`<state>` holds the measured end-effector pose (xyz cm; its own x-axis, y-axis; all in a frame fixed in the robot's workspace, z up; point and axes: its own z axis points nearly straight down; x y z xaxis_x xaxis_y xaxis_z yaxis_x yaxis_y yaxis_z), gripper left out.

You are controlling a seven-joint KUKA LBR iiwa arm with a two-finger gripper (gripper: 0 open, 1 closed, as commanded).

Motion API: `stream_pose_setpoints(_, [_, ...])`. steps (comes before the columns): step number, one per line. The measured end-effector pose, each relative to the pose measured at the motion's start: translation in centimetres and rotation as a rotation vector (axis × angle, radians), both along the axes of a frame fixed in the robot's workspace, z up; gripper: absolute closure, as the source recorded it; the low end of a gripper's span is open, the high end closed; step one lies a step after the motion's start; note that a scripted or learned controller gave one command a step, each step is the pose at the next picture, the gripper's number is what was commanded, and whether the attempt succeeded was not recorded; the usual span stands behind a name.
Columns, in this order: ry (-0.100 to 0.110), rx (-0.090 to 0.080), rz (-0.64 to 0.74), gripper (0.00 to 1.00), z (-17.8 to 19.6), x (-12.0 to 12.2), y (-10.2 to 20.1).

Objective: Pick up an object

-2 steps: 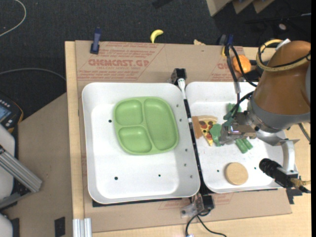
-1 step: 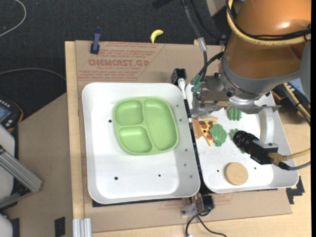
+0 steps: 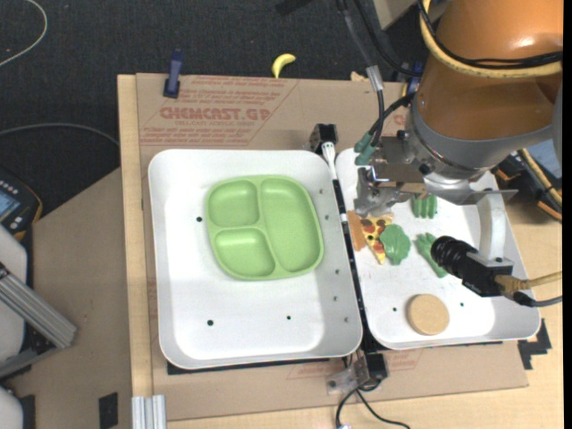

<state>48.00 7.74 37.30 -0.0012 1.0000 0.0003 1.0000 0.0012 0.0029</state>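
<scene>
Jaws: hidden beneath the wrist from this angle, so I cannot tell whether they stand apart or together.
Gripper (image 3: 374,195): low over the 10 o'clock part of the shallow white right bin (image 3: 393,324), close to the wall it shares with its neighbour.
Flat round tan disc (image 3: 429,315): alone at 6 o'clock in the right bin, well apart from the other pieces.
Small orange, yellow and red toy piece (image 3: 368,233): just at 6 o'clock of the gripper, lying on the bin floor; whether the gripper touches it I cannot tell.
Crinkled green leafy toy piece (image 3: 395,242): touching the orange piece at its 3 o'clock side.
Second small green piece (image 3: 426,242): just at 3 o'clock of the leafy one, near the bin's centre.
Short green ridged piece (image 3: 424,206): at 12 o'clock of that, beside the wrist.
Curved white plastic piece (image 3: 490,226): at 3 o'clock in the right bin, near its outer wall.
Light green three-compartment plastic plate (image 3: 264,226): flat in the shallow white left bin (image 3: 179,311), slightly toward 12 o'clock of its centre.
Grey-and-orange arm (image 3: 487,79): looms over the right bin's 1 o'clock corner.
Brown printed cardboard sheet (image 3: 223,114): under both bins.
Small yellow curved thing (image 3: 283,63): on the dark floor beyond the cardboard's 12 o'clock edge.
Blue clip (image 3: 172,74): at the cardboard's 11 o'clock corner.
</scene>
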Motion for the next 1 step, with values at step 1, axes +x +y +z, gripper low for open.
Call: stream_pose_setpoints(1, [-0.003,0.001,0.002,1.0,4.4,-0.04,1.84])
